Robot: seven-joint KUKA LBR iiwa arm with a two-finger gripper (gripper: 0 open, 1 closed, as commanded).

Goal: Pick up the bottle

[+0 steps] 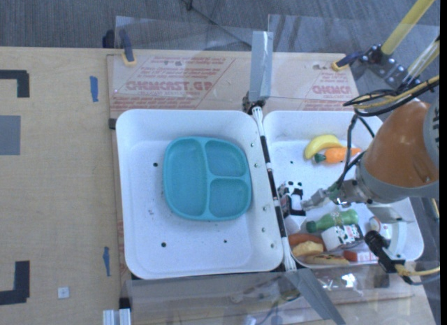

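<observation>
I've got the arm (399, 156) parked over the right bin (413, 243) b/c the bottle (334, 221) lies on its side there, wedged among other toy items near the front wall, gripper (340, 196) just above it, grip state can't tell.

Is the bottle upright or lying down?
Lying down. The bottle rests on its side in the right bin, green cap end toward the divider, long axis roughly across the bin, among toy food.
</observation>
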